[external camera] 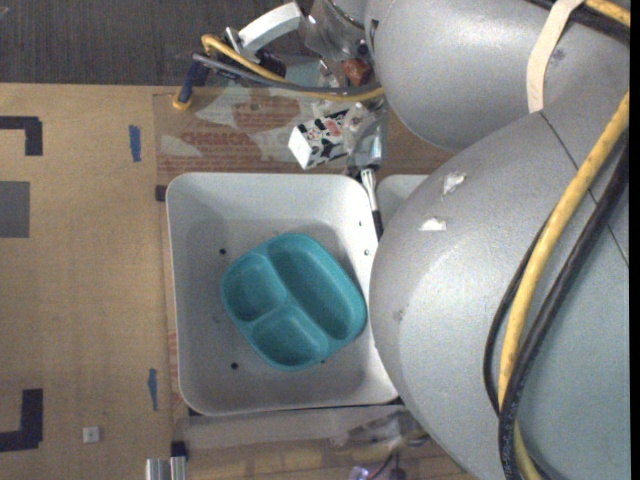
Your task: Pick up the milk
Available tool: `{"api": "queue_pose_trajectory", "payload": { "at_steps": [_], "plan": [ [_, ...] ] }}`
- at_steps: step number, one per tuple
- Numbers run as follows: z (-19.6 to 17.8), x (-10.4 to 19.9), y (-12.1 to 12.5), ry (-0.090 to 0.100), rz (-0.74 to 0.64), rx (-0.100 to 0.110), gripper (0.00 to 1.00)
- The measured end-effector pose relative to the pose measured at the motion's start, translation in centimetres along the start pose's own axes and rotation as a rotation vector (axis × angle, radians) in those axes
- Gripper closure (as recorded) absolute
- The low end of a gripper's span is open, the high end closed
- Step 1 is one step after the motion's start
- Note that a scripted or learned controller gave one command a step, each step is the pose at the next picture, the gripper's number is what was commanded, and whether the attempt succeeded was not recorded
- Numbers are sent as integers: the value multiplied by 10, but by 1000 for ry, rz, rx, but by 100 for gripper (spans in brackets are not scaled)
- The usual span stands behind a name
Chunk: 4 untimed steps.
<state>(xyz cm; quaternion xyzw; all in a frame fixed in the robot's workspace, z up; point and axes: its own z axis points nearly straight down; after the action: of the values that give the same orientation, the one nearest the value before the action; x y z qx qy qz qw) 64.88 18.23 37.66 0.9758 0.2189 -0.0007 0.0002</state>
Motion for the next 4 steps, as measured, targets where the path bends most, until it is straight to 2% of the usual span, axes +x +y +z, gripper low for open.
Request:
{"api": "queue_pose_trajectory", "payload": {
  "at_steps": [1, 2, 3, 4],
  "plan": [
    [-57, 22, -31, 1, 25, 0, 100],
    [29, 12, -38, -3, 15, 1, 100],
    [-57, 18, -36, 0, -13, 0, 100],
    [-57, 20, -35, 0, 244, 0, 100]
  ]
}}
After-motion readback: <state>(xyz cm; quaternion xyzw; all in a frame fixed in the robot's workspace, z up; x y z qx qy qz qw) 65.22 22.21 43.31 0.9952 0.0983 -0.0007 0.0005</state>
